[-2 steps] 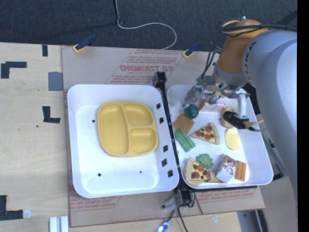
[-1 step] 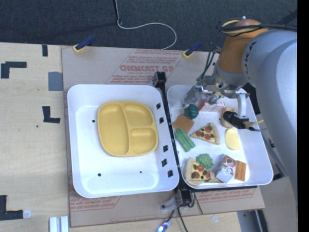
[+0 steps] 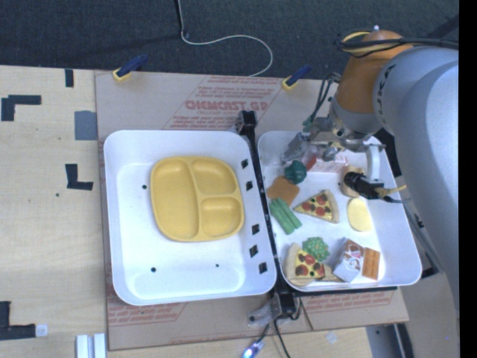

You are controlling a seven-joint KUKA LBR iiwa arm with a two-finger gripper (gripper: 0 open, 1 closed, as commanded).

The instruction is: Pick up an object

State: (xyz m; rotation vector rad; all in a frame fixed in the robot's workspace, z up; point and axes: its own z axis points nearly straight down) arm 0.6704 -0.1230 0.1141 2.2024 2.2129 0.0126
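The gripper [image 3: 302, 146] hangs low over the far end of the right bin [image 3: 395, 274], its jaws' spread impossible to tell, with a dark green round toy [image 3: 295, 172] just below them and a pizza slice [image 3: 319, 206] nearer the camera

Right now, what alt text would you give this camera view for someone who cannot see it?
A grey and orange robot arm lowers its claw into the far end of the right bin, among toy food including a pizza slice. The left bin holds a yellow divided plate.
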